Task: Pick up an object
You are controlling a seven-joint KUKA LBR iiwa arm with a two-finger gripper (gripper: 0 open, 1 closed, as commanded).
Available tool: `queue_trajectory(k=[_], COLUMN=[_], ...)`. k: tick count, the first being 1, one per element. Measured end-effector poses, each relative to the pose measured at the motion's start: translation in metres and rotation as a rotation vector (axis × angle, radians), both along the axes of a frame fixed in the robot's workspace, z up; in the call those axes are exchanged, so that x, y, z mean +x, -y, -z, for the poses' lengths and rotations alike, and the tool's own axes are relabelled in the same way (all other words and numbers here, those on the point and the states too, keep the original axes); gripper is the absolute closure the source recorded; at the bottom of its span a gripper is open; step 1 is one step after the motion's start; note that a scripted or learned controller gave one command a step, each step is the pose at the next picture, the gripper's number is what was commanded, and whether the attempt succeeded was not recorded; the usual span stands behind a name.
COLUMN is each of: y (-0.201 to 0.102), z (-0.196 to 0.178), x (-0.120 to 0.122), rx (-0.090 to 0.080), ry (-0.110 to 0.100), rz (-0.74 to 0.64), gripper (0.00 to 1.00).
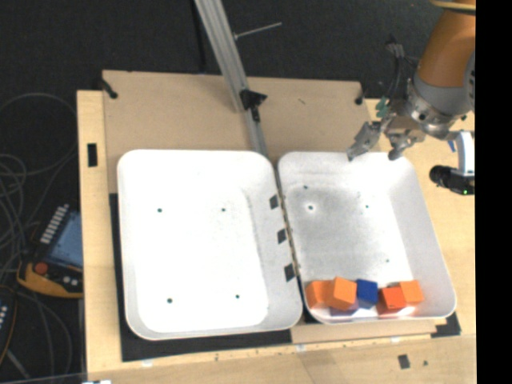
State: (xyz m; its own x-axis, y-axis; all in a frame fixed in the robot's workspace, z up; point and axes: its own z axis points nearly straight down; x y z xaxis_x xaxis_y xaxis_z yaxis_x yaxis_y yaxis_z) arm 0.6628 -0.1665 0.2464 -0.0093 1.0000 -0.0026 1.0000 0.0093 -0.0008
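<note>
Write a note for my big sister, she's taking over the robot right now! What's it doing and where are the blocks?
Gripper: open, holding nothing, above the far edge of the right bin.
Blocks: all bunched along the near wall of the right bin. Three orange blocks and one blue block sit in a row there. Something purplish peeks out below them, too small to tell.
Left bin: beside the right one.
Done: nothing picked yet.
Left: move to the near wall, go down on one block, close and lift.

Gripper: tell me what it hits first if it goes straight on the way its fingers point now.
Most likely the bare floor of the right bin near its far edge. The gripper, fingers spread, points down-left there; the blocks sit at the near end. Depth is uncertain.
</note>
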Motion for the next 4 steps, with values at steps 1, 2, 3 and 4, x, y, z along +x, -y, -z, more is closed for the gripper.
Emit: queue_trajectory(k=[1, 2, 3, 4], y=[0.018, -0.053, -0.076, -0.073], z=[0.130, 0.148, 0.099, 0.113], x=[-0.087, -0.159, -0.162, -0.179], rx=[0.003, 0.005, 0.002, 0.002], ry=[-0.008, -0.002, 0.007, 0.000], rz=[0.012, 0.010, 0.005, 0.011], gripper=[0.00, 0.00, 0.00, 0.00])
